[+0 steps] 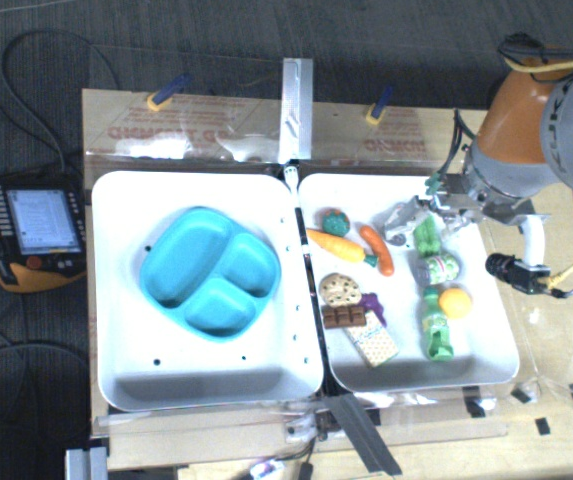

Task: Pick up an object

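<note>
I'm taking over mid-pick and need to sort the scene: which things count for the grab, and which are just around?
Job:
gripper
right bin
green bottle
orange carrot
cookie
chocolate bar
yellow lemon

Lying about:
left bin
blue divided tray
teach pendant

The left bin (116, 368) holds a divided tray (211, 271). The right bin (496, 353) holds toy food: a carrot (339, 245) beside a cookie (339, 288), a chocolate bar (344, 316) just below.
</note>
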